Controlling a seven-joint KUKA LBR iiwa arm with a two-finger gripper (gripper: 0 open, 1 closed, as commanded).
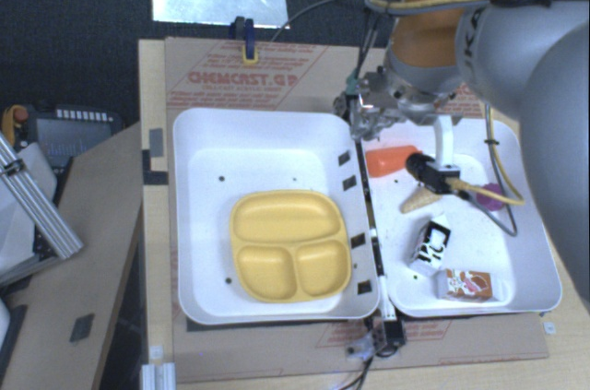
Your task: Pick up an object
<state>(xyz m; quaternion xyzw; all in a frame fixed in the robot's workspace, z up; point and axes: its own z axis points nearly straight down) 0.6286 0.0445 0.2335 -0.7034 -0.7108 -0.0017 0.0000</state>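
Packet (464, 285) lies in a white bin (530, 282) on, perhaps, cardboard (244, 75).

2 bins: left bin (203, 158), right bin (539, 273). 1 yellow tray (289, 243). 1 orange piece (389, 160), 1 tan wedge (418, 200), 1 black-and-white box (430, 245), 1 brown packet (466, 285), 1 purple item (494, 195).

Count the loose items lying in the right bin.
5: an orange piece at the left, a tan wedge just below it, a purple item further right, a black-and-white box nearer the front, and a brown packet at the front. The arm may hide more.
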